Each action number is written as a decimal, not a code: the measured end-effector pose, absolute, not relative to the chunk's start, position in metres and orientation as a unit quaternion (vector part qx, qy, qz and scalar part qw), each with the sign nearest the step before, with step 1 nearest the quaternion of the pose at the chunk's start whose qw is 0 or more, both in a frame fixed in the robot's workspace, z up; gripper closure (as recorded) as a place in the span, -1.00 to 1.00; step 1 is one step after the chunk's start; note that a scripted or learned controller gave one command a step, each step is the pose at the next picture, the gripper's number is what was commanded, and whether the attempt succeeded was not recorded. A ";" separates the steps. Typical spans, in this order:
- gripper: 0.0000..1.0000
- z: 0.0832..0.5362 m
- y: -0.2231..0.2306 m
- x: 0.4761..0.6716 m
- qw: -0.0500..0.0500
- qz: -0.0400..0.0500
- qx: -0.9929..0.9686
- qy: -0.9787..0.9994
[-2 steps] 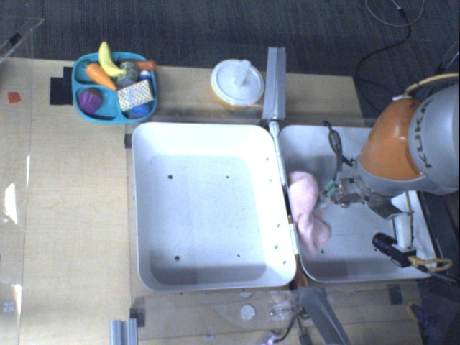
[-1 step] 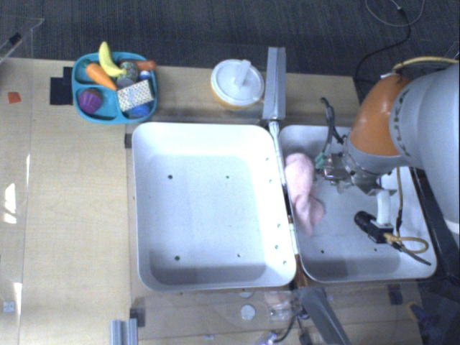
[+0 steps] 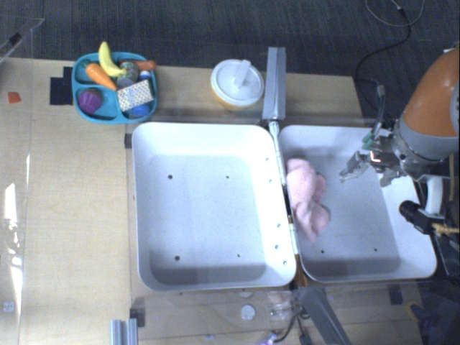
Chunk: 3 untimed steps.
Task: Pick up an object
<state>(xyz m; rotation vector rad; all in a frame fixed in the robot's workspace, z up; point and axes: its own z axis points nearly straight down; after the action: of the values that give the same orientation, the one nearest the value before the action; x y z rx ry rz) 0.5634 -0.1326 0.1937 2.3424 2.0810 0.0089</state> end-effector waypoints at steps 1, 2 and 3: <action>-1.00 0.097 -0.091 0.610 0.003 0.003 0.664 0.748; -1.00 0.146 -0.096 0.570 0.003 0.002 0.624 0.782; -1.00 0.089 -0.102 0.613 0.005 0.003 0.669 0.743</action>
<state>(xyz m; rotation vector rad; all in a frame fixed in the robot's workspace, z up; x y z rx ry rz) 0.6131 -0.1021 0.0886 2.0958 2.3280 0.0105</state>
